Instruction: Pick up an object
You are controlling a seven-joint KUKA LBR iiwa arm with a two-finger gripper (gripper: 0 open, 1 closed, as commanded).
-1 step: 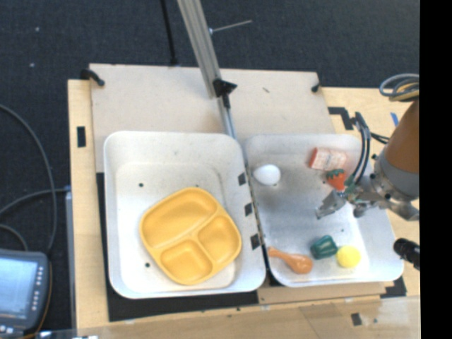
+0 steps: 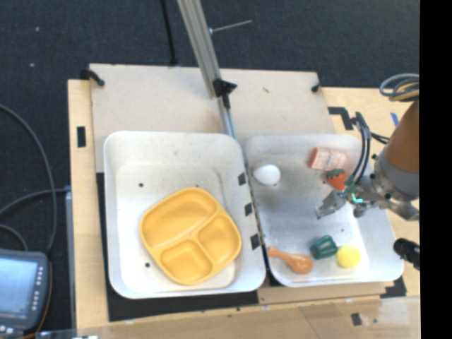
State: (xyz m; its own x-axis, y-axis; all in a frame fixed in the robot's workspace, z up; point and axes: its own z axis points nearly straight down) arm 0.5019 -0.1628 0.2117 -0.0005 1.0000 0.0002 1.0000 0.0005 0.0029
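A: In the right bin (image 2: 282,214), what is there?

B: A white egg (image 2: 267,174) lies near its far left corner, close to the wall it shares with the left bin (image 2: 127,189). Along the near wall of the right bin lie three things in a row: an orange spoon (image 2: 292,260) on the left, a green block (image 2: 324,246) in the middle, and a yellow ball (image 2: 347,257) just to the right of the block, nearly touching it.

A: And toward the far wall?

B: A small packet (image 2: 326,159), white with red and pale marks, lies near the far right of the right bin. Just on the near side of it is a small orange-red piece (image 2: 337,179), partly hidden by the arm's cables.

A: Where is the gripper (image 2: 329,206)?

B: Over the right half of the right bin, between the packet and the green block. It points left, low over the bin floor. Its fingers are dark and blurred together, so I cannot tell whether they are apart or closed, and I see nothing between them.

A: The left bin?

B: It holds a yellow tray (image 2: 189,235) with three compartments, lying flat toward the near side.
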